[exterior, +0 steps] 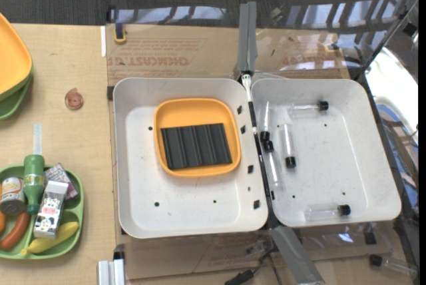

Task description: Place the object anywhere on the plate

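A dark ribbed object is seen lying on the orange plate in the left bin.

The orange plate (197,118) is set in the left white bin (133,210), and a dark grey ribbed slab (196,146) is laid flat upon it, well inside the rim. The placing is therefore judged to be done, or all but done, with nothing plainly left except a clear withdrawal. The state of the jaws cannot be told. In the right white bin (373,170) four clear tubes with black caps are scattered: one (307,106) near the top, two (287,144) by the left wall, one (326,212) near the bottom. On the table (73,144) to the left, a green tray of toy food (40,210) is seen.
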